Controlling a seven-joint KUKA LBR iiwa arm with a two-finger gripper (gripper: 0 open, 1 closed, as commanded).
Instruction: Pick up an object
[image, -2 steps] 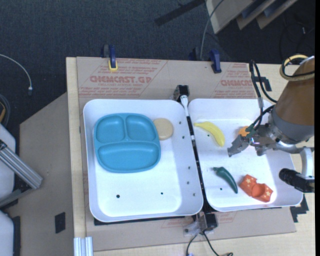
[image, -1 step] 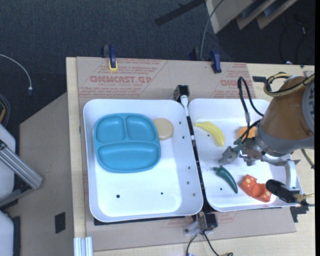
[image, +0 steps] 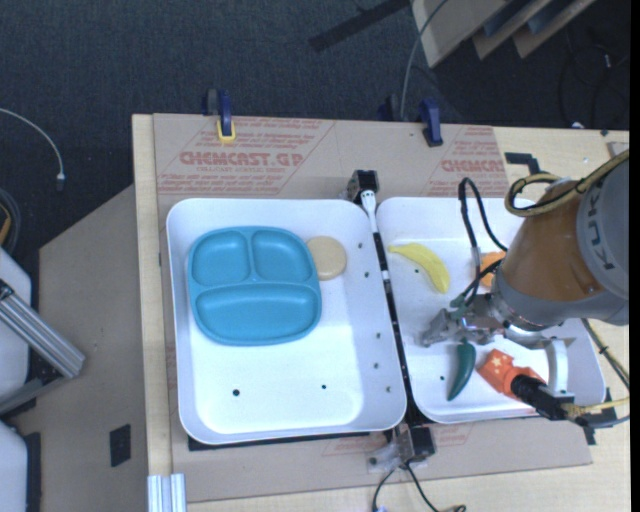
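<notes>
Counter (image: 300, 150): cardboard-topped, bearing two white bins.
Left bin (image: 290, 400): blue divided plate (image: 255, 285), tan disc (image: 327, 257).
Right bin (image: 430, 400): banana (image: 424, 264), green pepper (image: 461, 371).
Gripper (image: 455, 325): fingers' state unclear.

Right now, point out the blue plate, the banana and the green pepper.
blue plate (image: 256, 285): camera view, on the ridge between its compartments.
banana (image: 424, 264): camera view, middle of its curved body.
green pepper (image: 462, 371): camera view, middle of its dark green body.
</notes>
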